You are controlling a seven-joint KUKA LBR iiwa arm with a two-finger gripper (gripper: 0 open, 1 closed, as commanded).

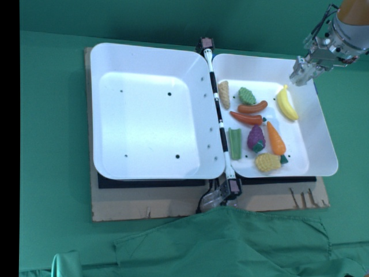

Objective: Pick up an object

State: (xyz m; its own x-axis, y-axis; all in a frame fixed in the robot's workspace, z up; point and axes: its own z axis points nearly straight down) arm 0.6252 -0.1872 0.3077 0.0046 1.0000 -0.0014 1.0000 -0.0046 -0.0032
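Yellow plastic banana [287, 103] lies in the right white shallow bin [323, 154], near its far right corner, long axis running toward the near side. Metal two-finger gripper [301, 74] hangs just above the bin's far right rim, close beside the banana's upper tip, nothing between its fingers; whether they stand wide or narrow cannot be told. Grey arm with orange band [353, 10] enters from the upper right.

Toward the bin's middle: a green bumpy plastic vegetable [247, 95], a red sausage [253, 107] and a red chilli [247, 118]. Nearer the front edge: orange carrot [275, 138], purple eggplant [256, 138], yellow corn cob [268, 163]. Along the left edge: tan bread-like piece [224, 93] and green celery stick [234, 143].

Left white bin [109, 56] sits beside it.
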